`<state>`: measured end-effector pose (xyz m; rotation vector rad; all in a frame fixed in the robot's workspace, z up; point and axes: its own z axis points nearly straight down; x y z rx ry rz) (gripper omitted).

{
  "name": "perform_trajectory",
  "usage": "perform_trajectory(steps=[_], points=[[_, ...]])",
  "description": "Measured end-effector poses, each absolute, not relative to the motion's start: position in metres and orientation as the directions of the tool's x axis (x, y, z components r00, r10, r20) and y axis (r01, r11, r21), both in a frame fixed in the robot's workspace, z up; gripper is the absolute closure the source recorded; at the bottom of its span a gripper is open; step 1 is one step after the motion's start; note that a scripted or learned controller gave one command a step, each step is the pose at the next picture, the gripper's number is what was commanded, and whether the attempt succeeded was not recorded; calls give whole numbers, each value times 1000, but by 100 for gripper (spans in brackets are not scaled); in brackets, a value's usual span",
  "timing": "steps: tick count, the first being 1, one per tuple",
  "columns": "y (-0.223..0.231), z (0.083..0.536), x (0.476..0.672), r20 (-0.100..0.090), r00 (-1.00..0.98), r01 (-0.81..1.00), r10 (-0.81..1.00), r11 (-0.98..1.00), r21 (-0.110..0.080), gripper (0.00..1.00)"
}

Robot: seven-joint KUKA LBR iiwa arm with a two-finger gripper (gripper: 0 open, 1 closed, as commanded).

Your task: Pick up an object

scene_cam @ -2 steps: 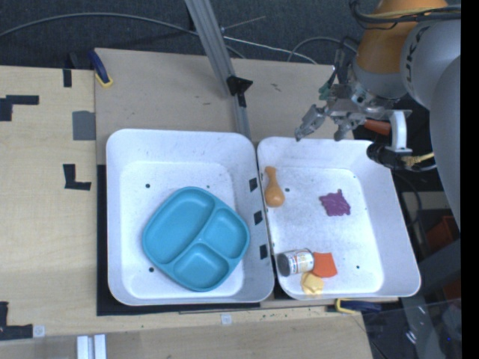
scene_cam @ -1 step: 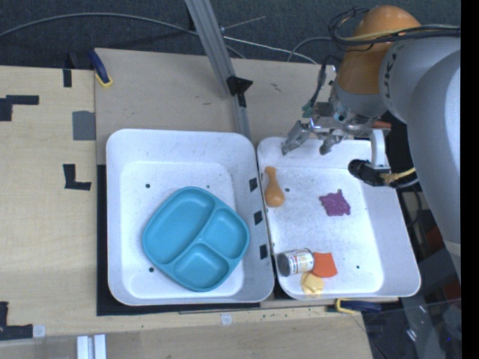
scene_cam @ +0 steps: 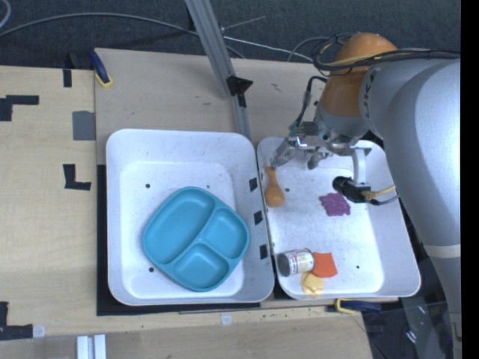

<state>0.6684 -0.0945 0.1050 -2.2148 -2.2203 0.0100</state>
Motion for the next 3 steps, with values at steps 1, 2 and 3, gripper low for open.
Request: perform_trajectory(steps=[1, 2, 3], points=[[-94, 120, 670, 0, -4, 1000, 1000, 4, -2, 100], [-91, 163, 675, 0, -2, 1000, 1000, 2, 3, 100], [-90, 206, 678, 0, -2, 1000, 1000, 2, 4, 100]])
